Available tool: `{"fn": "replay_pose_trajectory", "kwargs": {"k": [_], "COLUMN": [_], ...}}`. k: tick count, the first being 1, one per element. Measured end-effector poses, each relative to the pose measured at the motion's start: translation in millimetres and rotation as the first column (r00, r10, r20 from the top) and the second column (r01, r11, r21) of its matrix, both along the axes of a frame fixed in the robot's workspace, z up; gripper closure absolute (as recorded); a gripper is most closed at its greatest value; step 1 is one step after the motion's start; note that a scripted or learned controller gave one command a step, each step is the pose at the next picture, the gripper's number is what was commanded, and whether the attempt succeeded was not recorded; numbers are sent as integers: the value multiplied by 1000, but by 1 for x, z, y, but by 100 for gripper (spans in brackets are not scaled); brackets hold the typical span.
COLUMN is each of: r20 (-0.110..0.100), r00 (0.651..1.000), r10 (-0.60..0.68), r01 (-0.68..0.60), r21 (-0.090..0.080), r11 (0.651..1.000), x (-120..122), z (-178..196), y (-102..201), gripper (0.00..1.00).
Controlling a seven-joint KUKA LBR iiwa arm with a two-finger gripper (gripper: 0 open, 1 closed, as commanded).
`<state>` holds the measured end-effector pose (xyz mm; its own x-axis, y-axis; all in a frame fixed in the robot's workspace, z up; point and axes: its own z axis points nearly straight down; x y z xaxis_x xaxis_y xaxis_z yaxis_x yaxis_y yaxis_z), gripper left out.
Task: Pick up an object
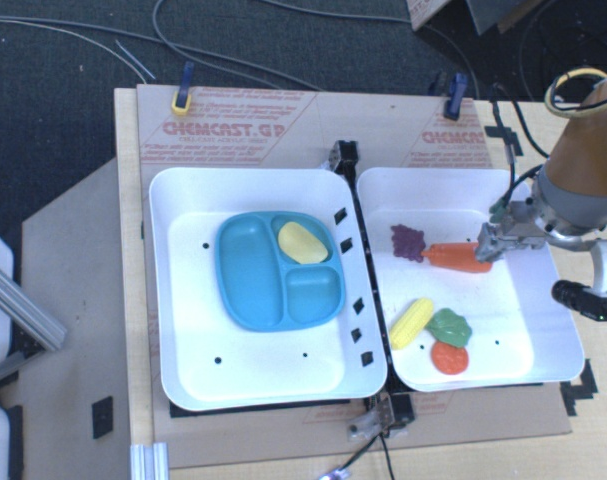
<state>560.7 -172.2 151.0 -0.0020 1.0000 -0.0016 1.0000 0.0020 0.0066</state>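
The gripper (491, 244) hangs low in the right bin (543, 368), right at the right-hand end of an orange carrot (457, 258) that lies on its side near the bin's far half. Whether it is spread or pinching the carrot I cannot tell; the wrist hides that end.

The carrot looks like a small plastic toy: probably light, stiff and smooth, so likely to slip or roll under a poor pinch. Its thicker middle seems the safest place to grasp, squeezing across the narrow width.

A purple piece (408, 241) sits just left of the carrot's tip. Nearer, well apart from the carrot, lie a yellow corn cob (410, 323), a green piece (449, 326) and a red piece (449, 358). The left bin (183, 368) holds a blue divided plate (258, 278) with a yellow item (303, 242) in one compartment.
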Motion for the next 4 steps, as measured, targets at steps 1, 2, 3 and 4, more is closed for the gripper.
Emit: {"fn": "replay_pose_trajectory", "kwargs": {"k": [1, 2, 3, 4], "r20": [0, 0, -8, -9], "r00": [1000, 1000, 1000, 1000], "r10": [0, 0, 3, 3], "r01": [0, 0, -3, -3], "r21": [0, 0, 5, 5], "r11": [1000, 1000, 1000, 1000], "x": [1, 2, -11, -14], "z": [44, 88, 96, 84], "y": [0, 0, 49, 101], "gripper": [100, 100, 100, 100]}}
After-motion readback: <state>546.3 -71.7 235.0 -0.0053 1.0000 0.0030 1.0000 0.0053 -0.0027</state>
